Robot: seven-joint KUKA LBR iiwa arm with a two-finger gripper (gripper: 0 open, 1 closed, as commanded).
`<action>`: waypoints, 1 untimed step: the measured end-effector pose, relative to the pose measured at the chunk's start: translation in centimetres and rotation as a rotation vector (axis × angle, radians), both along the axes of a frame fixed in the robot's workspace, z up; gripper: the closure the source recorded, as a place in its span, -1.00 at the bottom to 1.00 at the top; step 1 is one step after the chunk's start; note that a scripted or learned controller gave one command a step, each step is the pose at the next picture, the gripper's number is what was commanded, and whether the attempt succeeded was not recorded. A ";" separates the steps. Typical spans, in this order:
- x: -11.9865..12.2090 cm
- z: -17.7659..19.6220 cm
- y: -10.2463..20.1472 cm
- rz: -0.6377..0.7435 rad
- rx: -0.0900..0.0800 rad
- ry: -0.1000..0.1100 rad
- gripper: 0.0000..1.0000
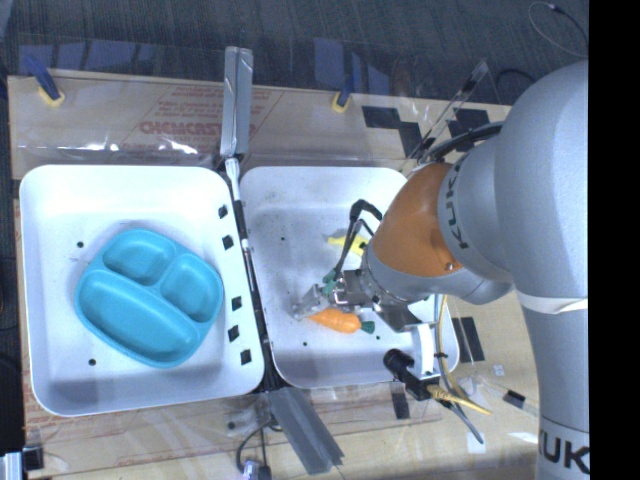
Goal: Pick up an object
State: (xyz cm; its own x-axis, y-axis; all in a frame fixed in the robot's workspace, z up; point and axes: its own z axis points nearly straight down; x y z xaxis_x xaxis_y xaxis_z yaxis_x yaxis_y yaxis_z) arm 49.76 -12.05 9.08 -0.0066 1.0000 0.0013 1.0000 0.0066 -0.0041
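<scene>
An orange carrot-shaped toy [336, 320] with a green tip lies on the floor of the right bin [290, 208], near its front. My gripper [322, 299] hangs low just above and to the left of it, reaching in from the right under the orange wrist band. A yellow object [343, 239] peeks out behind the wrist further back in the same bin. The arm hides the right part of this bin.
The left bin [50, 208] holds a blue three-compartment plate [150, 295] lying flat at its middle. A metal divider bar [236, 108] runs between the two bins. The bare bench lies in front of the bins.
</scene>
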 end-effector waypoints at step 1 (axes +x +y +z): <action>0.0 0.9 0.0 0.005 0.000 0.001 1.00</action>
